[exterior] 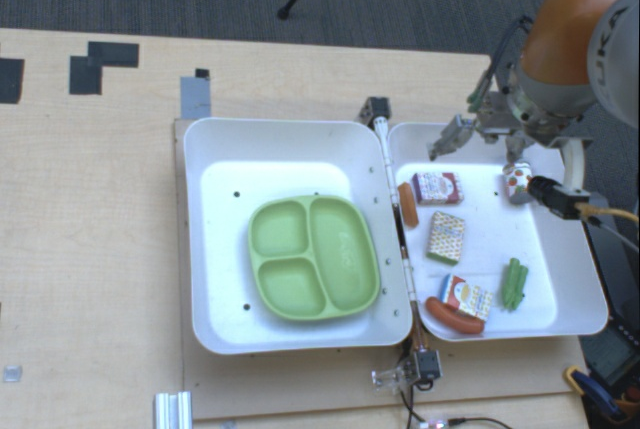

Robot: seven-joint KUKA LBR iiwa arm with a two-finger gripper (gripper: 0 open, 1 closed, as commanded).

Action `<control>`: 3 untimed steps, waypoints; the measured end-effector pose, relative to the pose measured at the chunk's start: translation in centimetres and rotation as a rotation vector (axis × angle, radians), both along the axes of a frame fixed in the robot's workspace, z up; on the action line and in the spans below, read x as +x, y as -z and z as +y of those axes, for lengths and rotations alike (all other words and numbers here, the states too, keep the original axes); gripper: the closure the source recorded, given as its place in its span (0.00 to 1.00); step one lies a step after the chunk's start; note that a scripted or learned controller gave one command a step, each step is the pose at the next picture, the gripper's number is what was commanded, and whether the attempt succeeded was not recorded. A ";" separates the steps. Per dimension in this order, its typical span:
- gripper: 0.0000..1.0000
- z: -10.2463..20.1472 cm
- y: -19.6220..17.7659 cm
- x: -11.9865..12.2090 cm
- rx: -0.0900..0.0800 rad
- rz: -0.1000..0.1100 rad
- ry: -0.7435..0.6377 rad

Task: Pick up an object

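The tool (487,129) is seen over the far rim of the bin on the view's right, the R bin (565,262). It is carried by the arm (572,22), which is bent in from the upper right corner. Whether the tool is open or closed cannot be told from this angle, and no obj. is seen gripped in it.

The things to be picked are all found lower down, on the bin floors. Closest to the tool, a small white ball (516,182) w/ coloured spots is placed near the far right of the R bin floor. Towards the view's left, a red-and-white box (436,187) is laid near the far wall. An orange hot dog (408,203) is set just beside the box, along the wall shared w/ the other bin. A yellow-green patterned packet (447,237) is found approx. mid-floor, near the box but apart from it. At the near left corner a red, white and blue carton (466,297) is laid touching a red sausage (455,316). A green veg (514,284) is placed to the carton's right, close but apart.

In the L bin (194,217) a green plate (314,257) w/ three compartments is set flat, towards the near right. Both bins are borne side by side on the pale wood surface (95,237).
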State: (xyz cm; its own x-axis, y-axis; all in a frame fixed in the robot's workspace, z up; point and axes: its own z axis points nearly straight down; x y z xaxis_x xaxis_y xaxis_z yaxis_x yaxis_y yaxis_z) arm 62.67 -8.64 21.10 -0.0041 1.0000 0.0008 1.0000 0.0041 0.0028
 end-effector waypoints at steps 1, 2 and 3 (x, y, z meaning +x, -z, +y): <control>0.00 -5.3 11.5 -5.7 -0.001 -0.008 0.002; 1.00 -5.2 10.3 -5.5 0.001 -0.013 0.000; 1.00 2.0 2.6 -8.7 0.000 -0.001 -0.001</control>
